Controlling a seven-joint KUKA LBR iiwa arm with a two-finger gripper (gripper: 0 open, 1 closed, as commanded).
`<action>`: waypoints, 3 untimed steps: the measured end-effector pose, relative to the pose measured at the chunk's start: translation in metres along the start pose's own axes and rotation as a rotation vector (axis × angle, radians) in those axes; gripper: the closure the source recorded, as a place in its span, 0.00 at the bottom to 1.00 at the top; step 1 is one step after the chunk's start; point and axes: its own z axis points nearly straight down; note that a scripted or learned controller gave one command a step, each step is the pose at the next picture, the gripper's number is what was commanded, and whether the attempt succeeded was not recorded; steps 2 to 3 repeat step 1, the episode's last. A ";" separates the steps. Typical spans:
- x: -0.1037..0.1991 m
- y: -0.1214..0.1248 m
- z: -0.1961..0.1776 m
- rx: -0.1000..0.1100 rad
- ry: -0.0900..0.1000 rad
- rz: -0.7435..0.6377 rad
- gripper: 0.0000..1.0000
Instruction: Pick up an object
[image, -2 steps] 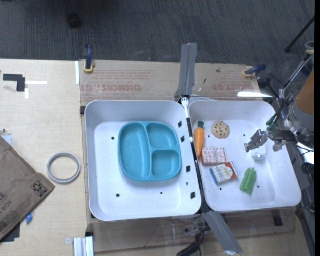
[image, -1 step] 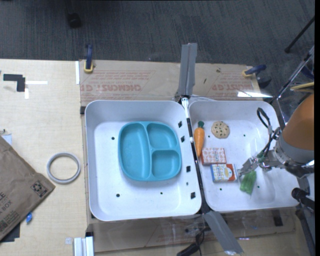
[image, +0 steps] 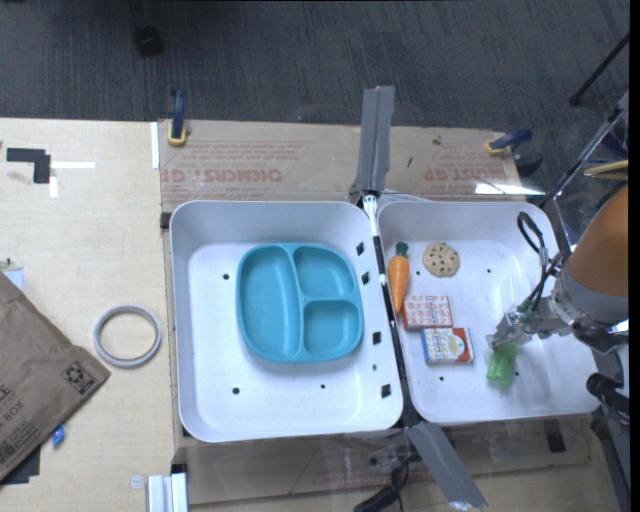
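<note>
while the gripper (image: 512, 332) sits in the right bin (image: 480, 395):
green object (image: 501, 364): upright long axis, between its fingers, clamped
neighbours: small box (image: 447, 346) left of it, carrot (image: 398, 281) beyond

Cardboard sheet (image: 300, 165): red print is being shown upside down, too blurred to be read surely.
Brown box (image: 35, 385): "BOX" is being shown at its left edge.
</note>
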 end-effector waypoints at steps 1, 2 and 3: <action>0.055 0.051 -0.110 0.000 -0.001 0.140 1.00; 0.055 0.051 -0.110 0.000 -0.001 0.140 1.00; 0.055 0.051 -0.110 0.000 -0.001 0.140 1.00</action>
